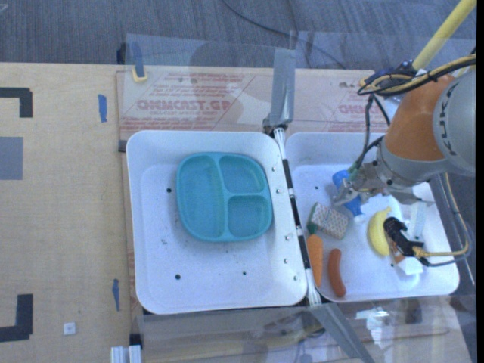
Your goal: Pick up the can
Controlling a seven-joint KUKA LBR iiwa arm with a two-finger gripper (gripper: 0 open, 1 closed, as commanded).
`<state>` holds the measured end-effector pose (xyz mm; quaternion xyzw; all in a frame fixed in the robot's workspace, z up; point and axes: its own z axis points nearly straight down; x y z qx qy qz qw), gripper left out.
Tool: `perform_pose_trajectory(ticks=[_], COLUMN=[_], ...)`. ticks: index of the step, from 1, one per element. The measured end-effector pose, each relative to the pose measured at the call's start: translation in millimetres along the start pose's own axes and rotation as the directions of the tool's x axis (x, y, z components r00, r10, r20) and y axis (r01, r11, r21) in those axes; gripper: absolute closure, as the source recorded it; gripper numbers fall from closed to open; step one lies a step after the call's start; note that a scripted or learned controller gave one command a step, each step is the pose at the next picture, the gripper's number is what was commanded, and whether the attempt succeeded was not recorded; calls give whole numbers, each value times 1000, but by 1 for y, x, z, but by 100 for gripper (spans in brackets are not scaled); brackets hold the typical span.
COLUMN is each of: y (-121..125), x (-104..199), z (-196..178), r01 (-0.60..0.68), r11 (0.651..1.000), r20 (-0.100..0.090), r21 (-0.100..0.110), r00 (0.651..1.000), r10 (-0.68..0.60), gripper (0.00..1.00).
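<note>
- Red-brown sausage-shaped piece (336, 272) lay nearest, on the floor of the right-hand shallow white plastic bin (367, 278), close to its near rim.
- Orange tapered carrot (314, 259) lay just beside the sausage on the side toward the divider, and roughly parallel to it.
- Yellow curved banana (377, 231) sat a little farther back in the same bin, toward the arm's side.
- Grey speckled sponge-like block (330, 220) rested tilted between the carrot's far end and the gripper.
- Blue rounded thing (342, 179), apparently the can, sat in the right bin behind the block. It was partly hidden under the gripper, with a second blue patch showing nearer the banana.
- Grey two-finger gripper (350, 193) was low over that blue thing; whether it was released or clenched could not be told.
- Grey arm with an orange band (420, 127) came in from the right above the bin's far half.
- Left-hand shallow white plastic bin (144, 203) held a teal three-compartment plastic plate (224, 197), flat, in the bin's far half.
- Pale wooden bench (60, 203) carried strips of blue tape (102, 108) and black markings.
- Clear sheet with red lettering (189, 104) lay behind both bins; grey carpet (113, 6) lay farthest back.
</note>
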<state>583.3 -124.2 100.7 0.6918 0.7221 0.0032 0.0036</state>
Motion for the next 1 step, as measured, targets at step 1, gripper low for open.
perform_pose_trajectory(ticks=[1], y=[23], x=[20], z=[-133], r01=[-183], r11=[983], r20=[2], r21=[9], r00=[983], r10=[183], gripper=[100])
